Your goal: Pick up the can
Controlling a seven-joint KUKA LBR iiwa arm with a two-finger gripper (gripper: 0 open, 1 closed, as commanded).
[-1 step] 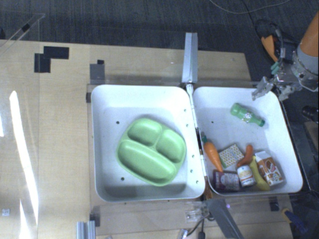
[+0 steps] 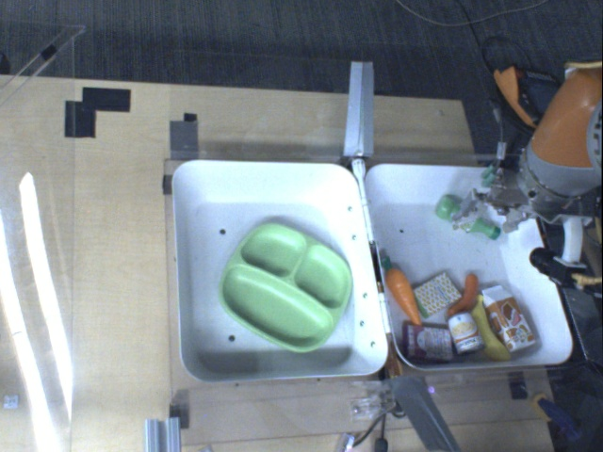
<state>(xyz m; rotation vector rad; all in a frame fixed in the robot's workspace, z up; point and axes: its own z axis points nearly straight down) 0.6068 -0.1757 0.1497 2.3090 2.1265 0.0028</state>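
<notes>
A pale wooden bench holds two shallow white bins side by side, seen from above at a slant. The left bin contains a green divided plate lying near its middle. The right bin holds a cluster of small items along its near edge. The grey arm with its orange band reaches in from the right, and its gripper sits over the far right part of the right bin beside a green object; whether its fingers are wide or narrow cannot be told. Among the cluster lie a dark purple can on its side, an orange carrot, a patterned packet, a printed carton, and a small jar.
</notes>
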